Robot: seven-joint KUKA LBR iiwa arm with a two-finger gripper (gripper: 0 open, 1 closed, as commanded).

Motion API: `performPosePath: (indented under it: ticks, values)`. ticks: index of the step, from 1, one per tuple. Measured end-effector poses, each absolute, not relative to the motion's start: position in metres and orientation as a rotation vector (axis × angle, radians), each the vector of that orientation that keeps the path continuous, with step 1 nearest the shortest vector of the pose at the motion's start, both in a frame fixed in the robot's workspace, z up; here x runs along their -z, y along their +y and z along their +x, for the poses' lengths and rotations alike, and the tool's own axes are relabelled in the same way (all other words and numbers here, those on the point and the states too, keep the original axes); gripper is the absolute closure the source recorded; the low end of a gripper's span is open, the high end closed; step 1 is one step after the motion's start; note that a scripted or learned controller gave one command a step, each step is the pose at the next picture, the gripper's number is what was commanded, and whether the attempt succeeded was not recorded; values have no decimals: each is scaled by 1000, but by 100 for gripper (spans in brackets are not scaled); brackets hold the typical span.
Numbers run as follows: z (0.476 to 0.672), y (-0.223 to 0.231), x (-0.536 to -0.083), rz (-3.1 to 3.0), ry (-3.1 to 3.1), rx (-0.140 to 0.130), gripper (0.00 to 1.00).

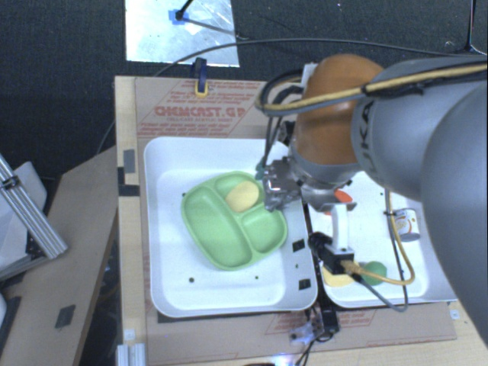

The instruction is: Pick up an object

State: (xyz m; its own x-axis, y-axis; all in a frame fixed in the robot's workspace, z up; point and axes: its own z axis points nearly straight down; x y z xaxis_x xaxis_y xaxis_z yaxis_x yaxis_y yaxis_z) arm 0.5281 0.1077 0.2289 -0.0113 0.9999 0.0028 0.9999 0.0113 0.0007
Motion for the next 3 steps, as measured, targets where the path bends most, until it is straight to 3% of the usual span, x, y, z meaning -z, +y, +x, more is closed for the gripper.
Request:
performPosePath:
  ticks: [2,3]
  values:
    - [530,109,-215,-2219,-2224,1,100]
    - [530,109,-215,-2219,-2224,1,0]
